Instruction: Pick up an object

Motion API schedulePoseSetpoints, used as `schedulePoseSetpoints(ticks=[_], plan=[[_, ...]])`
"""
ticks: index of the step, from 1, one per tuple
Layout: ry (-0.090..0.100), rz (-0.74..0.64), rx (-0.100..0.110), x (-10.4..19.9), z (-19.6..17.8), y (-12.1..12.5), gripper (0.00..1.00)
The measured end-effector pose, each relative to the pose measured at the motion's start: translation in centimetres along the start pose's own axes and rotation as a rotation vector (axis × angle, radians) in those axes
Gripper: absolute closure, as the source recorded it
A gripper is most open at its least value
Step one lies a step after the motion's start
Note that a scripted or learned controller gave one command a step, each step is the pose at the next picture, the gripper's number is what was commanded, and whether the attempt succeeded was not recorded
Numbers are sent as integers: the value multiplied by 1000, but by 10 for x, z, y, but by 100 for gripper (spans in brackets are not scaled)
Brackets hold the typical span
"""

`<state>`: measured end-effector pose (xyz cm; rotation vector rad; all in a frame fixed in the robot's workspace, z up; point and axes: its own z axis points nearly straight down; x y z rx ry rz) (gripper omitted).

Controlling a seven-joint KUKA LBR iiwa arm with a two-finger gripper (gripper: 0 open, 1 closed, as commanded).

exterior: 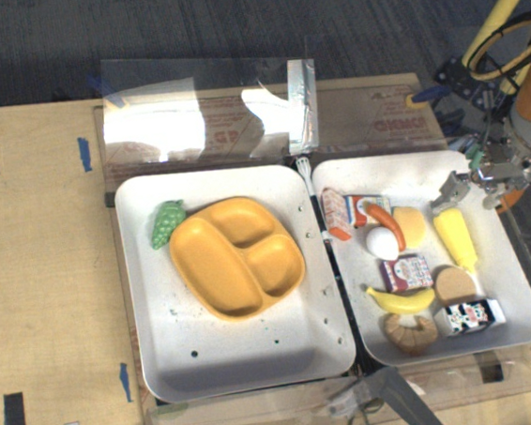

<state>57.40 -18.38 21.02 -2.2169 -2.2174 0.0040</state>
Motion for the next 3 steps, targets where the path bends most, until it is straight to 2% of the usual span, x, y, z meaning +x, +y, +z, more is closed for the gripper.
schedulePoseSetpoints(ticks=[1,2,3], plan=[[1,192,5,-3,88,6,0],[-1,258,-10,10,121,10,0],[15,380,5,-14,121,38,0]])
